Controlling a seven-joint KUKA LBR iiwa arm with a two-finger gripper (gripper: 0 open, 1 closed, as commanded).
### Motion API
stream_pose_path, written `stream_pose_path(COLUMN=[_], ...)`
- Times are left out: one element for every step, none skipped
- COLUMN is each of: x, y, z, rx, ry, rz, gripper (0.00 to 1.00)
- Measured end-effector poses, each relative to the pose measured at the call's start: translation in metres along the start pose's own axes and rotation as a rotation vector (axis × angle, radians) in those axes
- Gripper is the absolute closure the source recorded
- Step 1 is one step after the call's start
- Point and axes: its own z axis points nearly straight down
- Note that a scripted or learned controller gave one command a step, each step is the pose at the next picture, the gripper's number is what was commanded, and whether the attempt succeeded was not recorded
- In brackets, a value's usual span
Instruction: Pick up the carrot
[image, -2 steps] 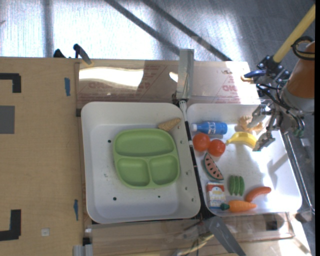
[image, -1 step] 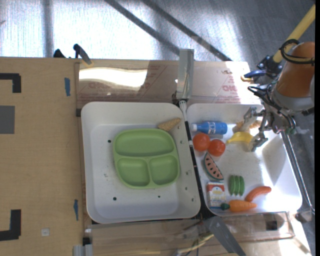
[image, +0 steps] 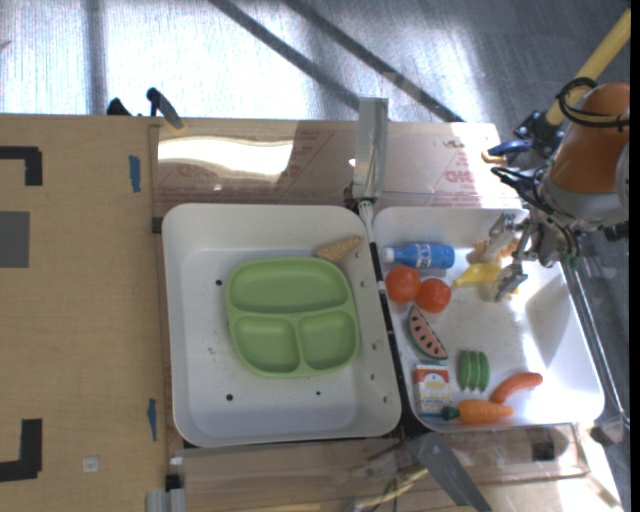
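Though level, carrot tip rightward

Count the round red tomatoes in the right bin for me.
2. One tomato lies just below the blue bottle; the other tomato touches it on its right, above the watermelon slice. None seems hidden.

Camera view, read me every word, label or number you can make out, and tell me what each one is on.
Red print on the clear sheet behind the bins: too blurred to read.
Label on the blue bottle: no legible text.
Front of the small carton: a picture, any words too small to read.
No text can be read anywhere else.
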Motion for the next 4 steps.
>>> stream_pose_path(x=[0.0023,0.0022,-0.0014,-0.0012], y=[-0.0009,-0.0045,-0.0046,-0.0040], z=[-0.0004,-0.0007,-0.0003,-0.0002], rx=[0.003,0.010,0.010,0.007], ry=[-0.009,-0.017,-0.010,-0.009], rz=[-0.039,-0.199,-0.219,-0.174], gripper=[0.00,0.00,0.00,0.00])
